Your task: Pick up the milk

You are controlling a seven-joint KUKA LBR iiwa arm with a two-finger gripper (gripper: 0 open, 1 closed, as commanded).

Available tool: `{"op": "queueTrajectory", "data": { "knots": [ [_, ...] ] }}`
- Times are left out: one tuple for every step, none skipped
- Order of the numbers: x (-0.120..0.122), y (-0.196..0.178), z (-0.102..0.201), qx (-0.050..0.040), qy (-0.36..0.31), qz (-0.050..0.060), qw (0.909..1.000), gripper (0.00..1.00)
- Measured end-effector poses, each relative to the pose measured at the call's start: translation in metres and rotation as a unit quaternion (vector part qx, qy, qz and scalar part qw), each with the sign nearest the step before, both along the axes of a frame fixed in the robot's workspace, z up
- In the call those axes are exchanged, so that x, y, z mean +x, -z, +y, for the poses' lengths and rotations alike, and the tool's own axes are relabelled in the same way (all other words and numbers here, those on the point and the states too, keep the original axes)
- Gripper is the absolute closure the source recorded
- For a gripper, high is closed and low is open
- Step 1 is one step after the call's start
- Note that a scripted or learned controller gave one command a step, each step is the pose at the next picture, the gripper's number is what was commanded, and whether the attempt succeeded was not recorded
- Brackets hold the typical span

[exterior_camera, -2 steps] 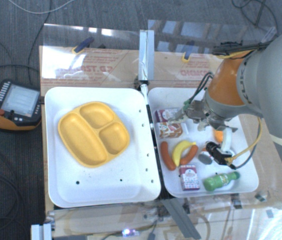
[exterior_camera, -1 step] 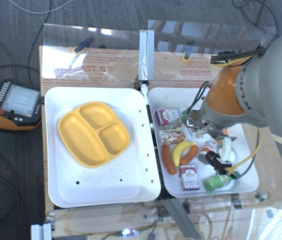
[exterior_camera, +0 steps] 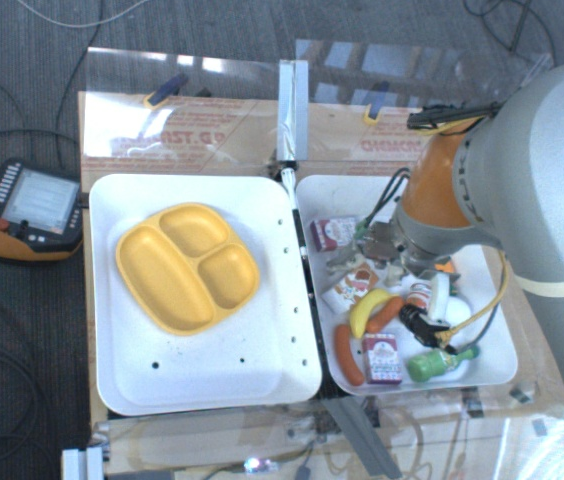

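In the right bin (exterior_camera: 502, 368) lie small red-and-white cartons: one at the back left (exterior_camera: 333, 233), one flat in the middle (exterior_camera: 352, 286), one upright at the front (exterior_camera: 382, 359). I cannot tell which of them is the milk. My gripper (exterior_camera: 364, 250) is low in the bin, between the back-left carton and the middle one, under the arm's orange band (exterior_camera: 432, 193). The wrist hides the far side of the bin.
Around the cartons lie a yellow banana (exterior_camera: 365, 309), an orange carrot (exterior_camera: 387, 314), a red sausage (exterior_camera: 347, 354), a green bottle (exterior_camera: 438, 363) and a white item (exterior_camera: 442, 298). The left bin (exterior_camera: 142, 378) holds a yellow divided plate (exterior_camera: 187, 266). A pendant (exterior_camera: 27, 213) lies off the bench's left.
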State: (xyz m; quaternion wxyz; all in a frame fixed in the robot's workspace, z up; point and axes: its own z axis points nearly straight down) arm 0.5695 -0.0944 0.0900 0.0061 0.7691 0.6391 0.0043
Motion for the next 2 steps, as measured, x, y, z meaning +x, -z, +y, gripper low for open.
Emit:
{"op": "queueTrajectory", "data": {
  "knots": [
    [0.000, -0.009, -0.001, -0.0004, 0.000, 0.001, 1.0000, 1.00],
    [-0.028, -0.094, 0.071, -0.0002, 0.044, 0.007, 0.9990, 1.00]
  ]
}}
